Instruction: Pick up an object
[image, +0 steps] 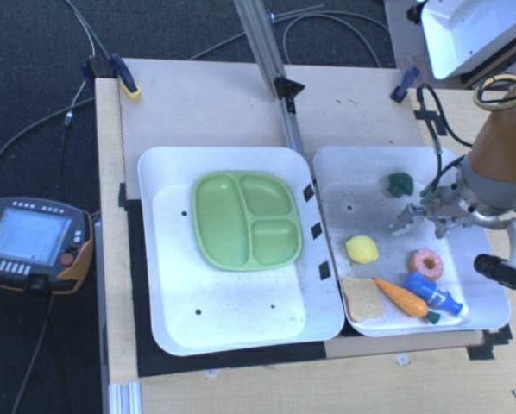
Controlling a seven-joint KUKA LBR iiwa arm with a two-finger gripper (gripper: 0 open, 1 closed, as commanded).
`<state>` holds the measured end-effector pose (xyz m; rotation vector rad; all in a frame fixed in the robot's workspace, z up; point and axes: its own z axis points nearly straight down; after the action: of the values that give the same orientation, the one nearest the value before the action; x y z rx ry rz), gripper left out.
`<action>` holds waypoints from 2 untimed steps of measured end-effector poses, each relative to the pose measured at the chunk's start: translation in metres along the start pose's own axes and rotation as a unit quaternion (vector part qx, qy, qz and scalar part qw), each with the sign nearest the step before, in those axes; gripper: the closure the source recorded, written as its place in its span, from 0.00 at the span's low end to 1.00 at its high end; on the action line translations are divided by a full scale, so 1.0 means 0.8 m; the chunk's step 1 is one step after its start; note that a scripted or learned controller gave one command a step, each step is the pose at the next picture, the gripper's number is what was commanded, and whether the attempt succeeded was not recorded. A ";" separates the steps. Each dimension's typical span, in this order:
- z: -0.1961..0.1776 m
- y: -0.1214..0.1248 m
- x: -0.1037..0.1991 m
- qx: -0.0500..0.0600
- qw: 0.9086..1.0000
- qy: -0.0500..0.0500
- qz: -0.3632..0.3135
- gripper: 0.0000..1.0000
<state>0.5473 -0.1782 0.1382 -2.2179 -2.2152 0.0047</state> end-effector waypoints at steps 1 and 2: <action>0.064 0.000 0.001 -0.002 1.000 0.000 -0.001 0.00; 0.048 0.002 0.000 -0.004 1.000 -0.001 0.000 1.00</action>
<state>0.5487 -0.1778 0.0999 -2.2222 -2.2216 -0.0027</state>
